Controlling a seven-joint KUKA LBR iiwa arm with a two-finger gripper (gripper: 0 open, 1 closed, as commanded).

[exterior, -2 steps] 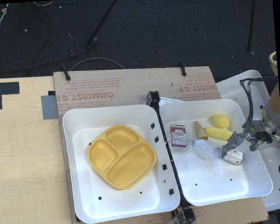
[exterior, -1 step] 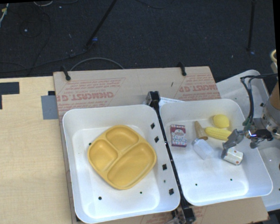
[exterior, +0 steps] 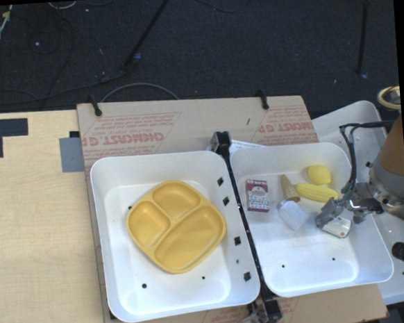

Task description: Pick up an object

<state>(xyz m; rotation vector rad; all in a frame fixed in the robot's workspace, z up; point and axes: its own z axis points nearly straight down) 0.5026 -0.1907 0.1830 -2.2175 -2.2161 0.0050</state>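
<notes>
Looking down, we find the claw [exterior: 334,216] low in the right bin [exterior: 322,273], grip state unclear, corn [exterior: 316,192] just above, clear cup [exterior: 293,214] left.

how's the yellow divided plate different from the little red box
The yellow divided plate is far bigger than the red box. The plate lies in the left bin, the box in the right bin. The plate is rounded with three compartments; the box is rectangular. Both lie flat.

two white bins [exterior: 114,199], one yellow plate [exterior: 176,225]
</notes>
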